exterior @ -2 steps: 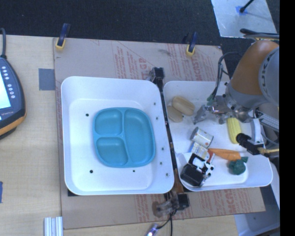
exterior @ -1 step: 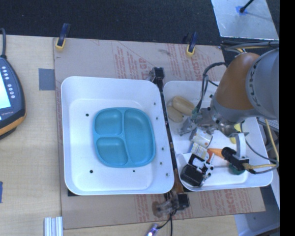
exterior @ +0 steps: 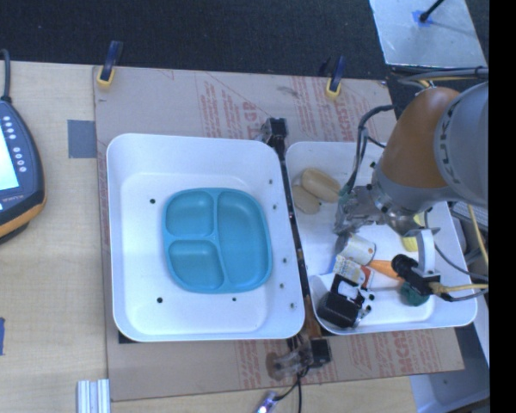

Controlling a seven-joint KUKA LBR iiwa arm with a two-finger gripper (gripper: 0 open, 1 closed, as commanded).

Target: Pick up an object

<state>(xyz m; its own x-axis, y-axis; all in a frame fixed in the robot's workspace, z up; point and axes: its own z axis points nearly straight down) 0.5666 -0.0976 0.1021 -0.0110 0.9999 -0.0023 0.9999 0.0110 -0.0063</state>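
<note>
While the gripper (exterior: 354,216) hangs low in the right bin (exterior: 451,315) | fingers: cannot tell whether apart or together, nothing seen between them | nearest thing: white roll (exterior: 358,249) just below the fingers, touching or nearly so, long axis slanting | tan lump (exterior: 316,185) up-left | black clip (exterior: 341,304) further below | blue plate (exterior: 217,238) well left.

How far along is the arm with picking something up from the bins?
Done: the gripper is down inside the right bin, beside the tan object. In hand: nothing visibly held. Left: lifting an item; the white and orange pieces and black object lie on the bin floor. The blue divided plate sits in the left bin.
</note>
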